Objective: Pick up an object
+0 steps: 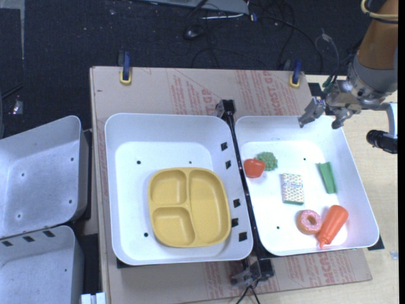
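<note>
My gripper (323,120) hangs over the far right corner of the right bin (361,189), its two fingers spread apart with nothing between them. Below it in that bin lie a red tomato (254,168) touching a green broccoli piece (268,161), a patterned sponge block (292,188), a green stick (327,177), a pink donut (309,221) and an orange carrot (332,224). The carrot rests against the donut near the front right corner.
The left bin (120,170) holds a yellow divided plate (188,206). Two clamps (125,68) pin the cardboard at the back. A black divider strip (235,170) runs between the bins. Spare white bins (38,170) sit at far left.
</note>
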Controlling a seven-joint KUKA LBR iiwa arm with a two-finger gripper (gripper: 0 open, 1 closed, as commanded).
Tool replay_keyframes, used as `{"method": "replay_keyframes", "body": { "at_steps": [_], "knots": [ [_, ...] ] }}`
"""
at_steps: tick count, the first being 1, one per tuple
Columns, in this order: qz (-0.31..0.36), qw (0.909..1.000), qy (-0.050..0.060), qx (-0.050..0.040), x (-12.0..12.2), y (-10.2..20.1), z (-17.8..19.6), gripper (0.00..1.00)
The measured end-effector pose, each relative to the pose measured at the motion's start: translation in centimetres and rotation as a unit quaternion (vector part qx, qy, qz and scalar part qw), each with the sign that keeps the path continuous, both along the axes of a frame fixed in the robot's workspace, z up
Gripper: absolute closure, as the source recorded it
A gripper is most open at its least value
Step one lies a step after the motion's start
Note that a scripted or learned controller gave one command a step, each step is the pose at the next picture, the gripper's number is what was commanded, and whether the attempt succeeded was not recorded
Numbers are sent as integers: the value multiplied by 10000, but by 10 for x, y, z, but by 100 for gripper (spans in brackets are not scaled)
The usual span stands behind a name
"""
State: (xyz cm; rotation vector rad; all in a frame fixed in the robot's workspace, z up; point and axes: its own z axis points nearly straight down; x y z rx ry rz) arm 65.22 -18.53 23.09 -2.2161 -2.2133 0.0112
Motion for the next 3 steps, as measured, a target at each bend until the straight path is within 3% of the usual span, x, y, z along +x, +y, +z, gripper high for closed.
{"method": "replay_keyframes", "body": {
  "at_steps": [1, 3],
  "knots": [
    [13, 10000, -62, -12, 3, 1, 8, 0],
    [3, 10000, -40, -8, -11, 6, -85, 0]
  ]
}}
